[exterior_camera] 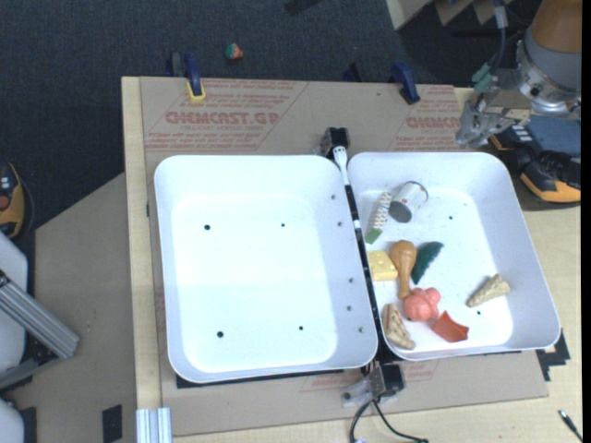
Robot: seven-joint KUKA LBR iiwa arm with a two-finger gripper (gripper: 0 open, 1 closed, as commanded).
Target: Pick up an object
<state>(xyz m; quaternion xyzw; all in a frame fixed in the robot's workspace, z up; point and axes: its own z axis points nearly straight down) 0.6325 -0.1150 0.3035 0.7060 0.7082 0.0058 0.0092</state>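
Grey metal and an orange band mark the arm (pixel 554 26) where it enters at the upper right corner, its wrist pointing down and to the left, well above and beyond the far right corner of the right bin (pixel 517 192). At its tip the gripper (pixel 482 118) hangs over the brown board outside the bin rim, touching nothing that can be made out; whether it is released or clenched cannot be told from this slanted view, and nothing is seen held in it. All the objects to pick lie in the right bin: a small silver cup (pixel 406 199) on its side near the far left, a pale ridged piece (pixel 379 212) beside it with a green bit at its lower end, a yellow block (pixel 382 266) against the divider, a tan drumstick-shaped toy (pixel 404 264) just right of the block, and a dark green leaf-like piece (pixel 427 258) touching or nearly touching the drumstick. Nearer the front sit a pink lumpy toy (pixel 421 305), a red wedge (pixel 450 327), a tan bread-like slice (pixel 396 326) and, apart to the right, a beige wedge (pixel 488 291). Beside it lies the left bin (pixel 175 247), and both rest on the lettered board (pixel 231 113), which blue clamps (pixel 193 70) hold at the far edge
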